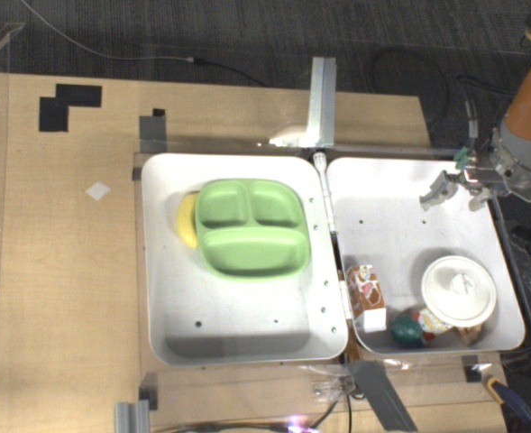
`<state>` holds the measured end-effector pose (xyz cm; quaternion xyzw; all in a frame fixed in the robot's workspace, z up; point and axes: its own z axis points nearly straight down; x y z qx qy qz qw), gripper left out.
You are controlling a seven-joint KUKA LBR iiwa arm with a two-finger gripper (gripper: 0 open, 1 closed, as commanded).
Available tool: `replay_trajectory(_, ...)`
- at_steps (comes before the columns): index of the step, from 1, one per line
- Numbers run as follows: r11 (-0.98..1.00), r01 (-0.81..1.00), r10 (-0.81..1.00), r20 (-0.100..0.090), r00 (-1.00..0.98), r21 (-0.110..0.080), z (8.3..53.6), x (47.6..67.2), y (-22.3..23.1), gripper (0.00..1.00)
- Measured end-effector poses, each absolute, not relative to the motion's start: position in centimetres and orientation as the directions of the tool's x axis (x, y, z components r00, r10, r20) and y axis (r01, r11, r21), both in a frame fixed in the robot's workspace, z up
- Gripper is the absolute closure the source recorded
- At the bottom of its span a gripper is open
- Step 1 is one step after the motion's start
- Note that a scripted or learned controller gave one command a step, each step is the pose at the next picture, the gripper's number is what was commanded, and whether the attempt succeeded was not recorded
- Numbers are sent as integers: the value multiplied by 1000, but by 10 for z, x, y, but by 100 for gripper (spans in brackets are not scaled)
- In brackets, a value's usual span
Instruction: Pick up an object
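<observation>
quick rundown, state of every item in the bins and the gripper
green tray: right way up in left bin, nothing in its compartments
yellow item: partly hidden under the tray's left edge
white bowl: in right bin
small carton: lying by the right bin's left wall
green item: lying near the right bin's front wall
gripper: above right bin, holding nothing

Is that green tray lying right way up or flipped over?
Right way up. The green tray lies flat in the left bin, its three hollow compartments facing the camera. Something yellow sticks out from under its left edge.
</observation>
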<state>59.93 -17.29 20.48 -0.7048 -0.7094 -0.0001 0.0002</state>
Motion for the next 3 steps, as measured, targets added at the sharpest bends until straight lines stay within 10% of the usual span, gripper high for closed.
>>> replay_trajectory(1,8,1000,1000,1,-8,-3,123,560,-101,0)
replay_trajectory(3,20,1000,1000,-1,-20,7,88,564,-90,0)
